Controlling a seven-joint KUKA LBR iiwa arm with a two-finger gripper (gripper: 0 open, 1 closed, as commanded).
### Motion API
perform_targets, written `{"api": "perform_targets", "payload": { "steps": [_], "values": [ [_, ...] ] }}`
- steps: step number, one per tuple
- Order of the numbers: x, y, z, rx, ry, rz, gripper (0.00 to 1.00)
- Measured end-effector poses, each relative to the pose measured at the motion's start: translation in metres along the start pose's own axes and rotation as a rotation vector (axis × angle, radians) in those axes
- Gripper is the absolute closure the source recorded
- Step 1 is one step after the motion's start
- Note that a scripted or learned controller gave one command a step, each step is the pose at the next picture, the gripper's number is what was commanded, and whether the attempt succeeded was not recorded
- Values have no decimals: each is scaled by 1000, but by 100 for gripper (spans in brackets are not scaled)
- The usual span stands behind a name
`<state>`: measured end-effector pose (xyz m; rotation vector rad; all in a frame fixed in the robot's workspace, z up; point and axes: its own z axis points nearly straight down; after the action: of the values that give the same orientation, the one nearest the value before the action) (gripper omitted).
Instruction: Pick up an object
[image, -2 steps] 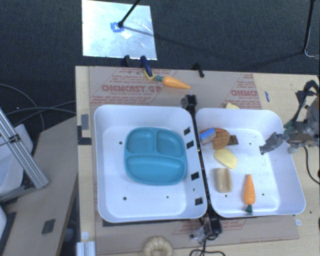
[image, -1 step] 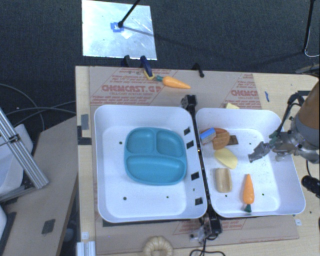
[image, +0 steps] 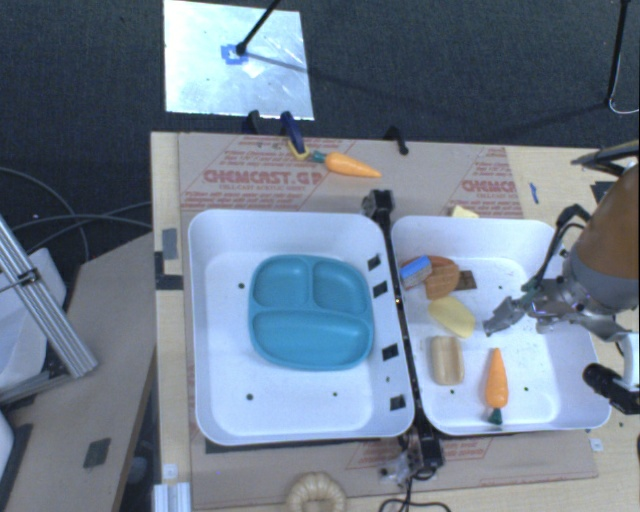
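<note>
Two carrots (image: 496, 378) (image: 345, 164), one beside the end effector (image: 497, 320), another outside the bins.

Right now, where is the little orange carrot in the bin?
The carrot lies in the right bin, near its front edge, just right of the tan block and below the gripper.

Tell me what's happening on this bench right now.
A robot arm reaches in from the right, its gripper low over the right bin. That bin has a yellow piece, a tan block, a toy carrot and a brown item. Nothing is held yet. A blue divided plate sits in the left bin.
</note>
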<state>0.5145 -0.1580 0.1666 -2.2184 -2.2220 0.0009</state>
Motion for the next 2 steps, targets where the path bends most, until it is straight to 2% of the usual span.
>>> {"api": "perform_targets", "payload": {
  "steps": [2],
  "values": [
    [8,3,84,-1,0,1,0]
  ]
}}
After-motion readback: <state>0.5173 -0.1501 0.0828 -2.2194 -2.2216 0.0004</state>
